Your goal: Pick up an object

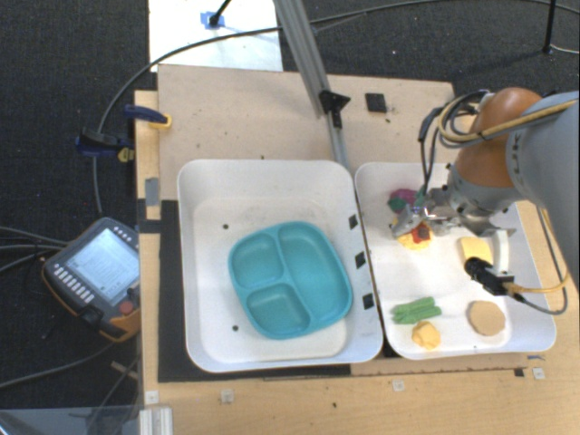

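you have two white bins mid-frame: the left bin [204, 270] holds a teal divided plate [288, 279], and the arm [535, 148] reaches over the right bin [381, 243]. the gripper [410, 225] hovers over a small red and yellow object [419, 236], with a purple and green piece [400, 198] just beside it. i cannot tell its state. the risk: these two lie close, so a descent could nudge one aside.
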You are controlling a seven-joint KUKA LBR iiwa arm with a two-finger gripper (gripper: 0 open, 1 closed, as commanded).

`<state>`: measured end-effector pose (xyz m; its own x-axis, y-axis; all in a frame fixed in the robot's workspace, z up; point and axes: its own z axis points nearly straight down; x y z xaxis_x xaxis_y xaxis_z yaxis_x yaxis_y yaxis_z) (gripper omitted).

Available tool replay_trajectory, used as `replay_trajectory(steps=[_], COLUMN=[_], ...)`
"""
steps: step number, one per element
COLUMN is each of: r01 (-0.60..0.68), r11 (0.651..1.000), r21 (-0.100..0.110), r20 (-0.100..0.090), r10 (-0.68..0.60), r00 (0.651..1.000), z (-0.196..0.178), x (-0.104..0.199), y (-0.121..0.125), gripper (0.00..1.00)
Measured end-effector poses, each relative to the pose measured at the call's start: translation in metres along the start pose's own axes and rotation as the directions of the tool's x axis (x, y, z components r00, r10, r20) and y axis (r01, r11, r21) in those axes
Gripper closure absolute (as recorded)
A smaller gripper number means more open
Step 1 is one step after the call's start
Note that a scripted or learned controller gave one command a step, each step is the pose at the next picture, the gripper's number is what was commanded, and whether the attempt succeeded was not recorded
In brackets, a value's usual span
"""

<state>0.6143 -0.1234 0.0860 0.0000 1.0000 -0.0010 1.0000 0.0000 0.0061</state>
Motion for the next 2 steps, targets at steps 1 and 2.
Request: replay_trajectory(steps=[1, 2], r01=[0.001, 0.004], r11=[1.000, 1.000], r21=[-0.003, -0.002], r20=[0.000, 0.001], r10=[-0.001, -0.004], r00=[1.000, 1.000], z=[-0.012, -0.074], x=[0.000, -0.005], y=[0.001, 0.008], gripper=[1.00, 1.00])
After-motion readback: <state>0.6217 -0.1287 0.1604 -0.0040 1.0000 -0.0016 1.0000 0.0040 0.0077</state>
